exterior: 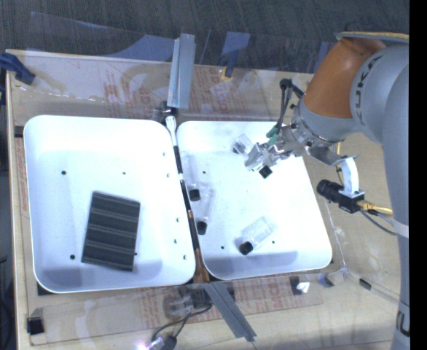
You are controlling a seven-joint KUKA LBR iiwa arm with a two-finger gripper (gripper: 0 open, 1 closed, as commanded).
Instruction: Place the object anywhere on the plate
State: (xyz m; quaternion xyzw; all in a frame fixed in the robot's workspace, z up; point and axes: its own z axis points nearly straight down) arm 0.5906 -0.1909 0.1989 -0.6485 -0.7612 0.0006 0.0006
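A dark grey ribbed plate (111, 230) lies flat in the left bin (53, 141), toward its front. My gripper (260, 159) hangs over the upper middle of the right bin (308, 195). A clear vial (240, 146) with a black cap (265, 171) lies slantwise right at the gripper's tip, its middle hidden by the gripper. I cannot tell whether the vial rests on the bin floor or is lifted. The plate is far to the gripper's left, across the wall between the bins.
Another clear vial with a black cap (255, 233) lies near the right bin's front. Two more clear pieces with black caps (198, 195) sit against that bin's left wall. A grey metal bar (181, 71) stands behind the bins.
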